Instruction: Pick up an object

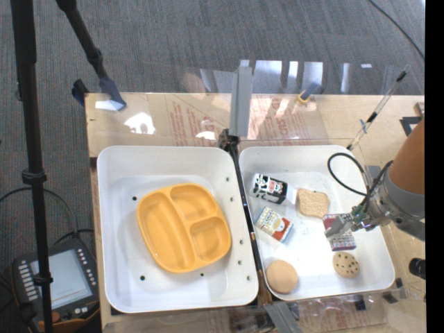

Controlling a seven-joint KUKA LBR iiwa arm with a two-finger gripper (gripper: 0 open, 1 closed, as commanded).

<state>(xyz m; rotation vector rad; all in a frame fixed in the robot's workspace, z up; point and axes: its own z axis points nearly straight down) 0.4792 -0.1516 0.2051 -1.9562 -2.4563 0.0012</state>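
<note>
Small red and white printed packet [340,232] in the right white bin [316,152], gripped between the hand's [345,225] fingers, round chocolate-chip cookie [345,263] just below.

Grey carpet floor [208,33], black tripod [31,151].

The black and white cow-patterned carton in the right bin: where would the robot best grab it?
Probably from straight above, across the short width of the cow-patterned carton. It lies flat on its side, long axis slanting across the right bin, with bare floor along both long faces, so the fingers could slip down each side.
</note>
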